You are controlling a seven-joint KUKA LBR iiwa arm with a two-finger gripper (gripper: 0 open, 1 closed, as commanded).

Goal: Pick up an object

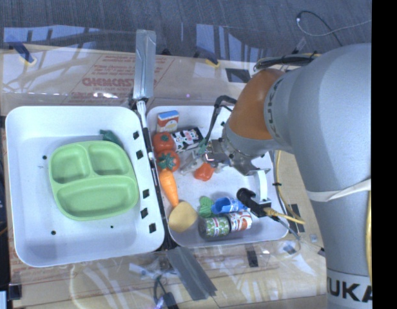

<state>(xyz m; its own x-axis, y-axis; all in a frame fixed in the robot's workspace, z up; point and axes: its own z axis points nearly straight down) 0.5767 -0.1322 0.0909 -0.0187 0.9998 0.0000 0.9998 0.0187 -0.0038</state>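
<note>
fingers (pixel 208 158) at the tip of the grey arm with the orange band (pixel 253 108) hang low over the middle of the right shallow white bin (pixel 276 235); their tips are lost against the dark wrist hardware, so i cannot tell whether they are spread or closed, and nothing can be seen held between them

the closest thing is the small red-orange plastic pepper-shaped toy (pixel 203 171), lying on the bin floor just beside the tips, on their near side and a touch to the left. it looks stubby, with no strong long axis, so the approach angle should matter little; the gap to close is mostly downward and slightly nearer

other candidates sit further off: a round red toy tomato (pixel 164 141) and a second red-orange fruit (pixel 169 162) against the left wall, with an orange plastic carrot (pixel 169 185) nearer than them, its long axis running near to far. a black-and-white printed packet (pixel 187 137) lies just left and far of the tips. a printed tin can (pixel 225 224) lies on its side along the near wall, long axis left to right

the left white bin (pixel 18 121) carries a pale green divided plastic plate (pixel 92 177), well apart from the arm

my judgement: the pepper toy is the likely target, and a short drop toward the near-left would set the tips around it
</note>
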